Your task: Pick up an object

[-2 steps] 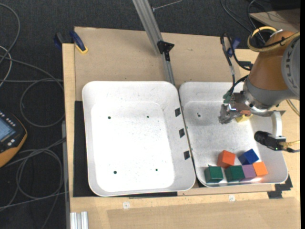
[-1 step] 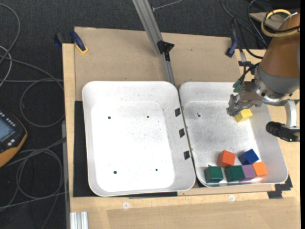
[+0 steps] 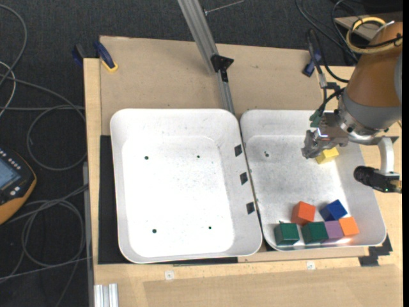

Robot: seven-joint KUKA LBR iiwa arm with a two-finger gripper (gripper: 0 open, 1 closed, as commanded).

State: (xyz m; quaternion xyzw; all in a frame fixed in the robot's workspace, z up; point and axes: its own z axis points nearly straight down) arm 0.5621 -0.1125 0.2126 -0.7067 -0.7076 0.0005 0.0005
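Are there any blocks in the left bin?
No, the blocks all sit in the right bin; the left bin holds none.

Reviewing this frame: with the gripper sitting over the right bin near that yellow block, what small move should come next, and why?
Probably a short straight lift, to test the grasp. The gripper sits low in the right bin, with the yellow block right against it, partly hidden. Whether the block is actually gripped cannot be read here; raising it slightly would show that. The other blocks cluster at the bin's near edge, well clear.
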